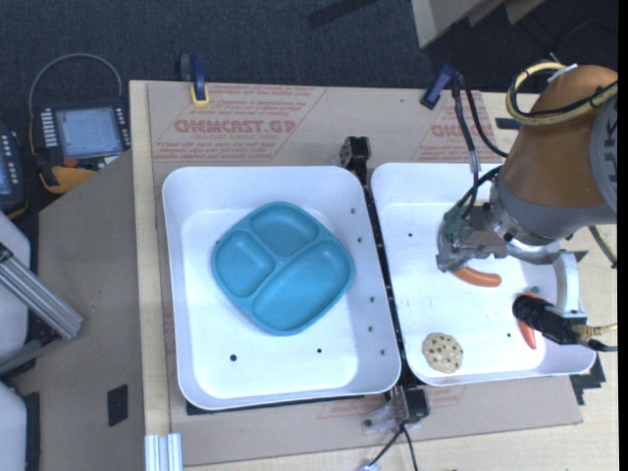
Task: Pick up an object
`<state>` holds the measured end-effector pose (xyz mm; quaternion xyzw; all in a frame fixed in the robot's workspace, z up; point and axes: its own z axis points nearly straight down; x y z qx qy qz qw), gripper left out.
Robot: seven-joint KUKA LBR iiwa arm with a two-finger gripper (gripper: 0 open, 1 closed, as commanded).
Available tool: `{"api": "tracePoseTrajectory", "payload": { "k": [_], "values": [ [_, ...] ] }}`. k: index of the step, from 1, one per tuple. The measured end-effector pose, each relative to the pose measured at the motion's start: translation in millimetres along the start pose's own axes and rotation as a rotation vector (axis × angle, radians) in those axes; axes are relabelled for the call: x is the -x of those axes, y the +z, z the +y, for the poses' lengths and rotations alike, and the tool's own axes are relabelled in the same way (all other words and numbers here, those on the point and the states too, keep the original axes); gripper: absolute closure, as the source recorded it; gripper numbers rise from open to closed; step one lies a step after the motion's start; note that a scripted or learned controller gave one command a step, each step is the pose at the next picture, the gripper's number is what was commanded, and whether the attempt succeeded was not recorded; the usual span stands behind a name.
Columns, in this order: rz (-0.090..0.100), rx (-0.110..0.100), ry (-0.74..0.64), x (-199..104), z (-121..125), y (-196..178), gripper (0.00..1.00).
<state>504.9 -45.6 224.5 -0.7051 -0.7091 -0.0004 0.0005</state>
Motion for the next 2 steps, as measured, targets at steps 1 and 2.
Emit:
{"api": "tracePoseTrajectory", "payload": {
  "k": [1, 2],
  "values": [
    [-0.001, 0.001, 0.004, -49.9, 16.8, 7.9, 1.0],
    [0.001, 0.001, -0.002, -111.9, 19.3, 7.5, 1.0]
  ]
}}
